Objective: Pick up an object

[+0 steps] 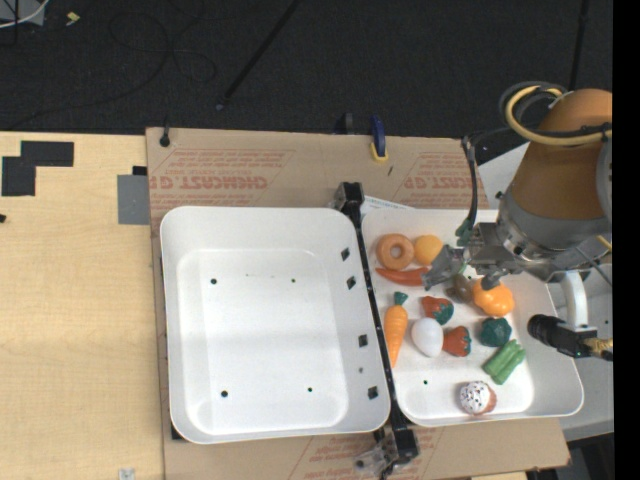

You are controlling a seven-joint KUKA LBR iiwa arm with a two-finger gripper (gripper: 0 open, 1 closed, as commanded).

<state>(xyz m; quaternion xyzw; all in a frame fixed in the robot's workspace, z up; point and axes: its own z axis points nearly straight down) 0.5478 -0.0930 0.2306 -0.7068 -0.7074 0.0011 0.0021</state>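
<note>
**Camera view: pincer low over a crowded toy bin**

Camera view shows the grey arm's pincer (462, 268) down among plastic toy foods in the right shallow white bin (560, 393), beside a small orange round fruit toy (494, 299) and a dark green-and-red piece (437, 309). An orange ring-shaped doughnut toy (395, 252), a long orange carrot toy (396, 332) and a white egg toy (428, 338) lie near. The likely trouble is crowding: neighbours packed this tight could be shoved aside or wedge a finger, and round pieces may squirt out. Whether the pincer is spread or pressed together cannot be told; nothing visibly sits between its fingers. The left white bin (200, 268) sits alongside on the desk (70, 318).
</note>
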